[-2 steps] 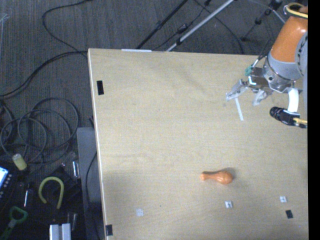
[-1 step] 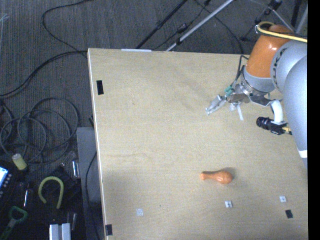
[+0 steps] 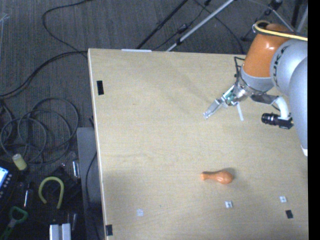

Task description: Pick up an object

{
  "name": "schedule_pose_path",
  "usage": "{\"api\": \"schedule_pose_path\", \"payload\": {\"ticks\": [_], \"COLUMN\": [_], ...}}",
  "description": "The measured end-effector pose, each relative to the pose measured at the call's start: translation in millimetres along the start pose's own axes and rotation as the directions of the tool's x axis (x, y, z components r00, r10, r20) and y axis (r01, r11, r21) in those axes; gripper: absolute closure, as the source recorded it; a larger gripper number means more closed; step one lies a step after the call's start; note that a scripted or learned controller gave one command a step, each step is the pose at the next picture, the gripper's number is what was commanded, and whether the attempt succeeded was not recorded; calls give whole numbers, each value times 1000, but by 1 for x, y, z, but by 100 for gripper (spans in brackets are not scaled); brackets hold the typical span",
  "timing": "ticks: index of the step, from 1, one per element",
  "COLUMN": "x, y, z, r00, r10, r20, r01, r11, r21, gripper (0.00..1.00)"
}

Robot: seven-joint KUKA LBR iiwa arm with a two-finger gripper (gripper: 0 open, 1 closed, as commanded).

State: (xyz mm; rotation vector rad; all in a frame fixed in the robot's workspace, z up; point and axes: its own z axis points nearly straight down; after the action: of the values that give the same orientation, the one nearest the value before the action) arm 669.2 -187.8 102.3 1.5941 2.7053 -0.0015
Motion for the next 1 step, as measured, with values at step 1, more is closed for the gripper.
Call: {"api": "schedule_pose_path", "payload": {"ticks": [1], "x": [0], "y": [0], "z": [0], "r00": [1000], "r10": [0], "r20": [0], "r01": [0], "r11": [1000], "r21": [0], "gripper": [0]}}
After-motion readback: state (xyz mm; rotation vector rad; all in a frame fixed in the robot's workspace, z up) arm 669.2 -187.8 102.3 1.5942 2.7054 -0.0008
